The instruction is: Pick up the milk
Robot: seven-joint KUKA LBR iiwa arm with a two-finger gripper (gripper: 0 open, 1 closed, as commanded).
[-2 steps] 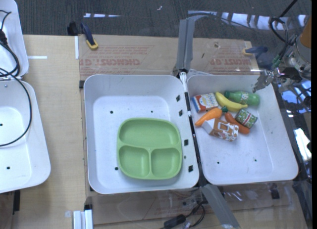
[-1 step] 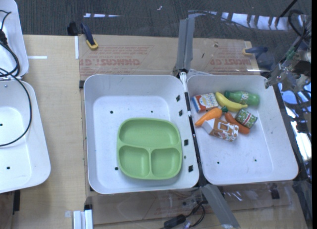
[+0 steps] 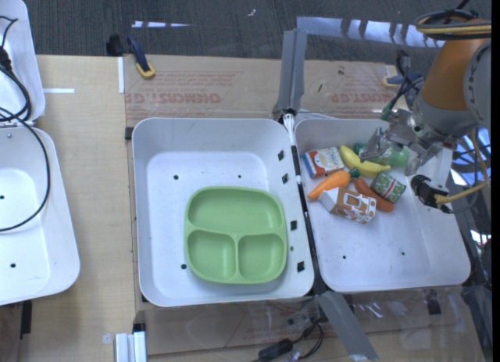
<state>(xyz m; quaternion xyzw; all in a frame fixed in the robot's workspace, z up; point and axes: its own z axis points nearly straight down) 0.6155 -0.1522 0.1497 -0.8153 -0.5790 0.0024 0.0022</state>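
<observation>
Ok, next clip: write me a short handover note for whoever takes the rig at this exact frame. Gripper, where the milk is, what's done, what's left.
Gripper: low over the far end of the right bin, above the green bottle; whether it is open or shut can't be read from here, and nothing is visibly held.
Milk: the carton lies on its side in the right bin, at the near edge of the toy pile, beside the carrot and the can.
Left bin: holds the green divided plate.
Done: nothing yet; the milk is not lifted.
Left: move toward the carton, grasp it, lift it.
</observation>
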